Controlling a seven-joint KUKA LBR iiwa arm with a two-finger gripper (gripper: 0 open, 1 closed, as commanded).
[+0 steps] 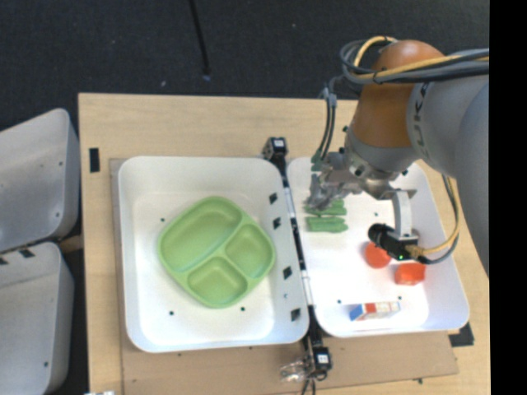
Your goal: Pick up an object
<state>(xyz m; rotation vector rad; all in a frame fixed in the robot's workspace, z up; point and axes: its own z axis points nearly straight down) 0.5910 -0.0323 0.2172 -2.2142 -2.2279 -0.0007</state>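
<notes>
camera view: fixed above the bench point(99, 113), looking down on two white bins side by side.
left bin point(136, 303): carries a green divided plate point(216, 251) near its middle, lying flat, well apart from the arm; not the target i would choose now.
divider edge: the two bins meet along a black-clipped rim; the gripper works just to the right of it.
gripper point(325, 197): lowered into the right bin point(445, 295) near its top-left corner, directly over a green flat piece point(326, 220); whether anything sits between its tips, or how wide it stands, i cannot tell.
green flat piece: lies close to the right bin's left edge, just beneath the gripper; my judgement is that this is the thing being tried for.
advice: descend straight, centre on the piece's narrow width, and close fully before lifting; it looks low and thin, so a shallow approach would likely slip off.
orange pieces point(394, 265): two, toward the right bin's middle-right, partly behind the wrist fitting.
small box point(372, 309): white, red and blue, near the right bin's bottom edge, apart from the rest.
</notes>
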